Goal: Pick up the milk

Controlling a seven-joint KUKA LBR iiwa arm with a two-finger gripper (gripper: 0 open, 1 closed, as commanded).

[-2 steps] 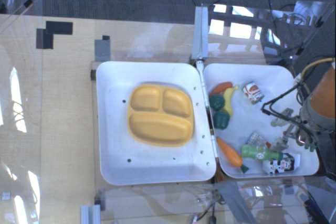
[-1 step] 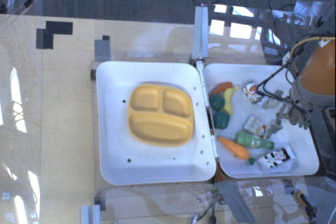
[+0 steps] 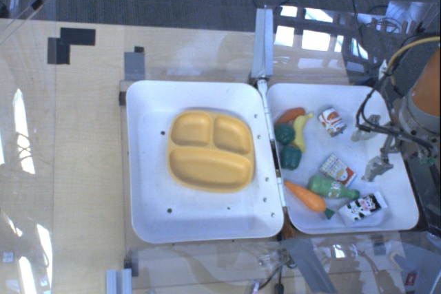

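Camera view: black-and-white cow-patterned milk carton (image 3: 362, 208) lies at five o'clock in the right white plastic bin (image 3: 406, 217), beside a green plastic bottle (image 3: 331, 188). Metal two-finger gripper (image 3: 378, 166) hovers at one o'clock from it, clear; finger spacing cannot be determined.

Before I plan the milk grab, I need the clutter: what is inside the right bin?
The right bin holds the milk, a green bottle, a carrot, two small cartons, a banana and other toy vegetables. The bottle's underside and the floor beneath the pile are covered.
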